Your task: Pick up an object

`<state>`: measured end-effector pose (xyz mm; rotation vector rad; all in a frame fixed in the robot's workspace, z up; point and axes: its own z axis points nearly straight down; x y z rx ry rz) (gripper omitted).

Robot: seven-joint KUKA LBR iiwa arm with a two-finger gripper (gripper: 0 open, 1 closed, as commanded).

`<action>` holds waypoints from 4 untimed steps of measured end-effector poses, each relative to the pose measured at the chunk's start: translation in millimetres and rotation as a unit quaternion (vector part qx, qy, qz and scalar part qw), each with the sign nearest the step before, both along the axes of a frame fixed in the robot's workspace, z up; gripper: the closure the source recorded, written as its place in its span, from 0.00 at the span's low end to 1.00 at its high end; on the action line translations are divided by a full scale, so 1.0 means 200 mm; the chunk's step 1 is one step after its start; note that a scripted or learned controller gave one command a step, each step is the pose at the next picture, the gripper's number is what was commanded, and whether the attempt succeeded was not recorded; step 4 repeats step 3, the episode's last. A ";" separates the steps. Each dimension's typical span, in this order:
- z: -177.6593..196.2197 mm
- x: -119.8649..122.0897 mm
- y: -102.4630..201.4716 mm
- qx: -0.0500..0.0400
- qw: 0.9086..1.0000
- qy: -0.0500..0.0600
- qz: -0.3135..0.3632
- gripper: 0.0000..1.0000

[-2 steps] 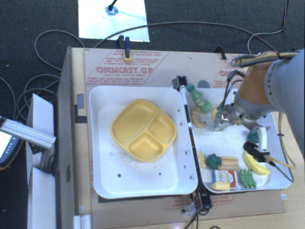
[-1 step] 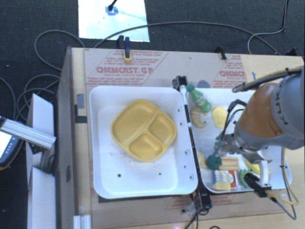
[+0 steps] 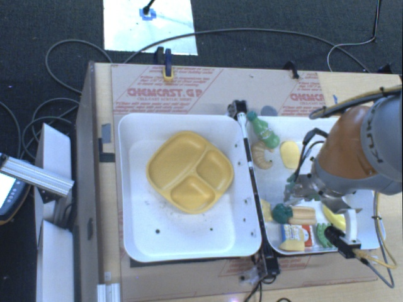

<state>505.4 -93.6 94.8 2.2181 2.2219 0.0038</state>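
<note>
We see the arm (image 3: pixel 359 150) reaching in from the right over the right bin (image 3: pixel 272 247), its orange band above the wrist, with the gripper (image 3: pixel 295 194) low among the small toys there. We cannot tell how the gripper is set, nor whether it touches or holds anything. Just below it sit a dark green piece (image 3: pixel 281 213) and a tan block (image 3: pixel 302 215), with a red and white packet (image 3: pixel 296 235) nearer the front rim. Toward the back lie a green bottle (image 3: pixel 261 129), a yellow lemon shape (image 3: pixel 289 154) and a pale curved piece (image 3: pixel 262 156). The left bin (image 3: pixel 141 231) holds a yellow divided plate (image 3: pixel 190 171).
</note>
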 end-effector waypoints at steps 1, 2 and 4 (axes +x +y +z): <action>0.05 0.00 0.00 0.000 1.000 -0.001 0.000 1.00; -0.05 0.00 0.02 0.000 1.000 0.001 -0.001 1.00; 0.52 -0.07 -0.12 -0.001 1.000 -0.001 -0.001 1.00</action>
